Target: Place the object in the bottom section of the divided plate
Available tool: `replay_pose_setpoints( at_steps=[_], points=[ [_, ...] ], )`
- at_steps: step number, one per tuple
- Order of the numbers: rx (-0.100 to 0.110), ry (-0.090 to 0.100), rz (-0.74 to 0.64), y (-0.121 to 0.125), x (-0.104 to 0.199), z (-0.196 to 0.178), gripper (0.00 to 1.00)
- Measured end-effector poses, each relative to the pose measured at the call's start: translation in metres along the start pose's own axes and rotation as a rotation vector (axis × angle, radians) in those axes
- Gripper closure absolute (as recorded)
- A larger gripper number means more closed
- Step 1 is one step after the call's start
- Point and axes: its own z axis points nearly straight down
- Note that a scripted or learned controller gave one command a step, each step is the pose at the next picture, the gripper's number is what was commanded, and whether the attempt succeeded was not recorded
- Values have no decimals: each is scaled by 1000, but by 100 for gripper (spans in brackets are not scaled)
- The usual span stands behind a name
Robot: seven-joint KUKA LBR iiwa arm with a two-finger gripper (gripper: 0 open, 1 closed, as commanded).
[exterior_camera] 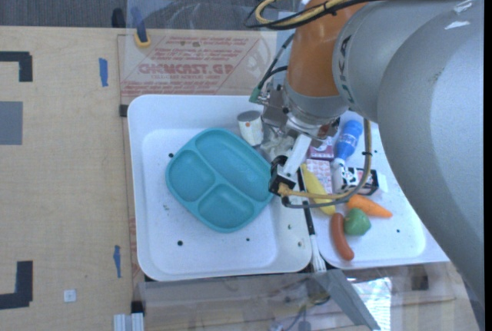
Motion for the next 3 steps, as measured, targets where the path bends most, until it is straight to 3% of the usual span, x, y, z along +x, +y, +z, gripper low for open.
replay_pose_setpoints(
  at_steps=[1,2,3],
  points=[
    [0,0,-86,-11,-50,-27,100],
    [-5,2,62,-27,-3,-48,100],
    [-4,0,100,35,-37,-38,100]
  ],
)
